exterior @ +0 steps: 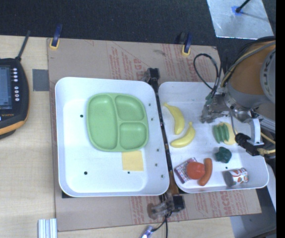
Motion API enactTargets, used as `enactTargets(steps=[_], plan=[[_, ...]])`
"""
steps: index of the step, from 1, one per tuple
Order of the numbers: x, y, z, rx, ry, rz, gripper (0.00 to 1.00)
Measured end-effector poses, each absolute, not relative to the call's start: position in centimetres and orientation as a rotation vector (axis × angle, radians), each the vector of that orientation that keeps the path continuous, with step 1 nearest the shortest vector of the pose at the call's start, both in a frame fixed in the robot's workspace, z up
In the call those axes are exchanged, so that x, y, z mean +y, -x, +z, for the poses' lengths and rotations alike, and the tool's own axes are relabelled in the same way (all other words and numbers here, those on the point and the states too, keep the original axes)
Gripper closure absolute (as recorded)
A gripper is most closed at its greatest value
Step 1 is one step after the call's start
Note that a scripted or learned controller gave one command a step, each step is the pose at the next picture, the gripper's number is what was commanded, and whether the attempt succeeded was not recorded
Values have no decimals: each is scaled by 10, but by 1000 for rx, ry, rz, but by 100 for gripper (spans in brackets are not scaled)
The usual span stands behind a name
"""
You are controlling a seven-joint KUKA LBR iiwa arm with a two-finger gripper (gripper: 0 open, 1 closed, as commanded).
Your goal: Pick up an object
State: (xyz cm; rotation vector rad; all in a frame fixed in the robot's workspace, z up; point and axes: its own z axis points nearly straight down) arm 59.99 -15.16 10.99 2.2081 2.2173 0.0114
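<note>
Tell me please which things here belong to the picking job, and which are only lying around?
For the job:
gripper
two bananas
green peppers
dark green piece
tomato
sausage
small carton
right bin

Lying about:
green divided plate
yellow square
left bin
handheld pendant

Teach pendant point(2, 99) on bench's point(18, 172) left

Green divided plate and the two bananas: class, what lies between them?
In the camera view, the adjoining bin rims run between the green divided plate and the two bananas.
</note>
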Motion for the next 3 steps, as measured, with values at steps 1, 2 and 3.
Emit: enactTargets(steps=[1,2,3], plan=[[-152,-600,110,2218,-2208,10,0],[-109,-589,91,2230,-2216,-6,0],[-110,-589,102,2232,-2215,-9,100]])
